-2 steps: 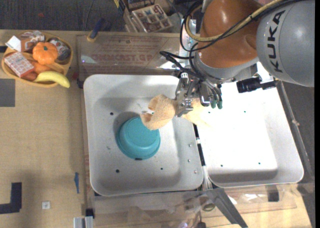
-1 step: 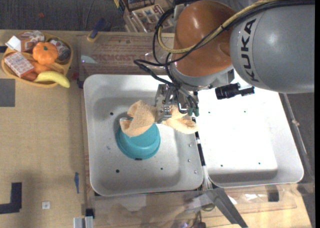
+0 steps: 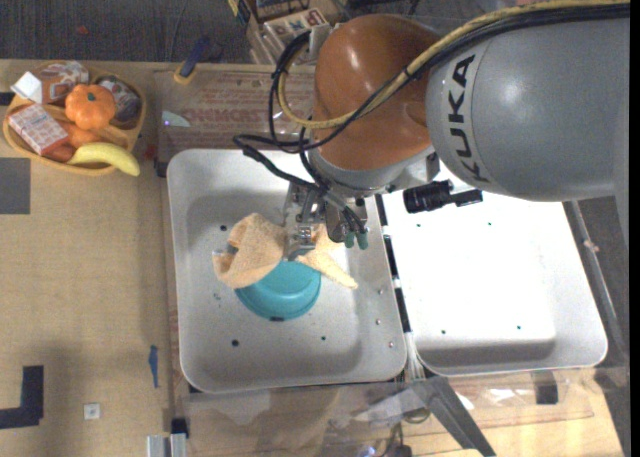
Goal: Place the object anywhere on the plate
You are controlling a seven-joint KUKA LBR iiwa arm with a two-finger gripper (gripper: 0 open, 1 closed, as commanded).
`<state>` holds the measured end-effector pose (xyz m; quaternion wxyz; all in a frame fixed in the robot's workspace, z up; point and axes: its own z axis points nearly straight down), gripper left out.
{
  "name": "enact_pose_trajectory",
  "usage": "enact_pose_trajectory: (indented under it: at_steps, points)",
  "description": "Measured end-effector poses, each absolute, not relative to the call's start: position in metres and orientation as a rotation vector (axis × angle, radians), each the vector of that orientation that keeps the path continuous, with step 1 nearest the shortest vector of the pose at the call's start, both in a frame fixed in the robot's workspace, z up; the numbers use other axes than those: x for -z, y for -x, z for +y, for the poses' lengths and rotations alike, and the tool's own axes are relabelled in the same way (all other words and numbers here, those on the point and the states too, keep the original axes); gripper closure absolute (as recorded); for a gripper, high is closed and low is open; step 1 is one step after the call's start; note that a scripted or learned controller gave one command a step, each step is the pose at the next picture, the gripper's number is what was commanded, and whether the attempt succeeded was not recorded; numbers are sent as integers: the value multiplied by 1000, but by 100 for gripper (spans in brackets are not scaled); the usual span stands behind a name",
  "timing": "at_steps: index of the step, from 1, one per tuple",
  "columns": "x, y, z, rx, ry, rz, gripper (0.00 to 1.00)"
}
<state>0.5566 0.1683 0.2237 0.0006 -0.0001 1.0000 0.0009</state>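
Note:
A round teal plate (image 3: pixel 285 293) lies in the middle of the left white bin (image 3: pixel 200 345). A tan, crumpled cloth-like object (image 3: pixel 250 248) is draped over the plate's far and left side, and one pointed corner reaches off to the right (image 3: pixel 338 272). My gripper (image 3: pixel 320 235) hangs straight over the object's far right part, just beyond the plate, and its tip overlaps the tan material there. The arm's wrist hides the bin's back right corner.
The right white bin (image 3: pixel 500 285) lies beside the left one, under the arm's grey body. A yellow bowl of toy fruit and food (image 3: pixel 75 125) stands on the bench at the far left. Boxes and cables lie behind the bins.

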Motion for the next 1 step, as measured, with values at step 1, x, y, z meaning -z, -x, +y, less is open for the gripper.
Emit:
enact_pose_trajectory:
  at_steps: [1]
  points:
    - [-224, -557, 168, -3, 0, 3139, 0]
